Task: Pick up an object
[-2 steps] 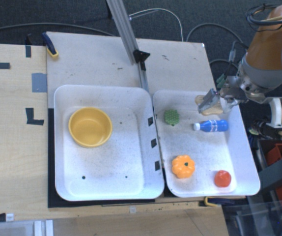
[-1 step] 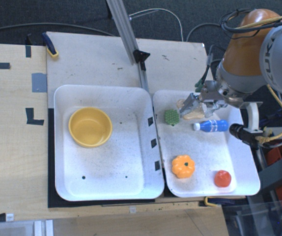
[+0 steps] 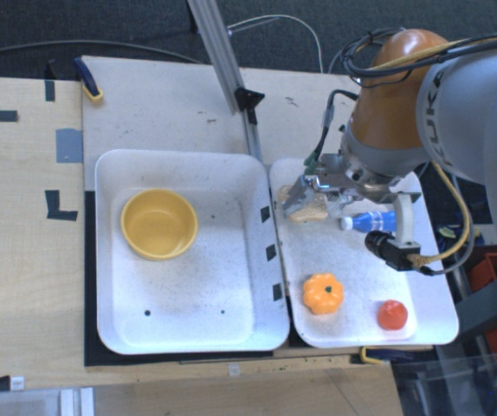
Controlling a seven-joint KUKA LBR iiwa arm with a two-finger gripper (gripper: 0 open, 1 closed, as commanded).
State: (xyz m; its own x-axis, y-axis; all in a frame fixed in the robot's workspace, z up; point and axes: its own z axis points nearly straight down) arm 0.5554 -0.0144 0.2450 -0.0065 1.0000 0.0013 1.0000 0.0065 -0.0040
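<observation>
My gripper (image 3: 303, 194) is low over the far left corner of the right bin (image 3: 430, 315), below the grey and orange wrist. A small beige object (image 3: 311, 214) lies right under it, touching or nearly touching the gripper's tip, and is partly hidden by it. A blue bottle with a white cap (image 3: 371, 222) lies just to the right of the gripper. Nearer the front of the same bin sit an orange pumpkin-shaped object (image 3: 323, 294) and a red tomato-like ball (image 3: 392, 315).
A yellow bowl (image 3: 158, 224) stands in the left bin (image 3: 188, 328), toward its left side. A slanted metal post (image 3: 222, 50) rises behind the bins. The raised wall between the two bins runs close by the gripper's left.
</observation>
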